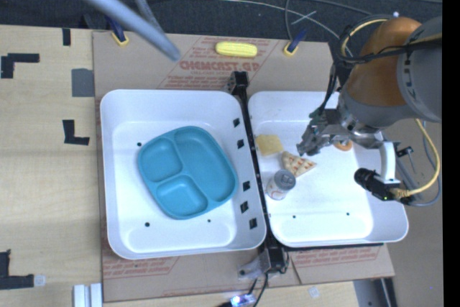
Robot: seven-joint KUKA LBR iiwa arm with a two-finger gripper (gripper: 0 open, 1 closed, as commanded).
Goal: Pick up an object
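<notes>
Two white bins sit side by side on the table, and the action is all on the right-hand one. The left bin carries a blue divided plate, lying flat and slightly turned, well away from the arm. Over in the right bin, three small things cluster near the dividing wall: a pale yellowish piece closest to the divider, a triangular wedge that looks like a pizza slice just beside it, and a small round grey-topped object right below, touching or nearly touching the wedge.

The arm comes in from the right, its orange band big and bright above the wrist, and the gripper hangs down over the upper middle of the right bin, just above and to the right of the wedge. Whether its fingers are spread or pressed together, I cannot tell; the dark metal there is too tangled to read, and nothing shows between them. A small orange-red thing peeks out just right of the gripper, partly hidden by it.

Beyond the bins, a yellow corn-like object lies on the cardboard sheet near the back edge.
</notes>
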